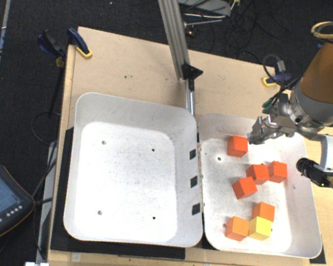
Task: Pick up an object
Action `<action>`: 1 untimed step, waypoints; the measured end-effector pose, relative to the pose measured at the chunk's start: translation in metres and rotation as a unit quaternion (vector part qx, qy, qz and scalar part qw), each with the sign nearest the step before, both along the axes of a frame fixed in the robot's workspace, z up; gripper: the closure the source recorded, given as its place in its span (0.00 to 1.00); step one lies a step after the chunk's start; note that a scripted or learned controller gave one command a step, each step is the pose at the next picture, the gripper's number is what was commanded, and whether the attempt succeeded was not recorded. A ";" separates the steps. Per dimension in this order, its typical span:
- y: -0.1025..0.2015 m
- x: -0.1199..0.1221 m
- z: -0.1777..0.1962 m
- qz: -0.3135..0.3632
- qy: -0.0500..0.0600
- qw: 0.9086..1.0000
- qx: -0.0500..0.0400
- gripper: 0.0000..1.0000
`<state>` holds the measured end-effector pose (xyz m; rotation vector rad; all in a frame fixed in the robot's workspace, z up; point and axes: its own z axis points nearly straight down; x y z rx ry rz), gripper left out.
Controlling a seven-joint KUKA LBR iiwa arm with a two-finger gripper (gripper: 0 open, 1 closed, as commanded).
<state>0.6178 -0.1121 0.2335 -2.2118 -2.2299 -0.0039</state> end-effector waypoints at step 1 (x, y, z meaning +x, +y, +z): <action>0.057 -0.010 0.010 0.000 0.001 1.000 0.000 1.00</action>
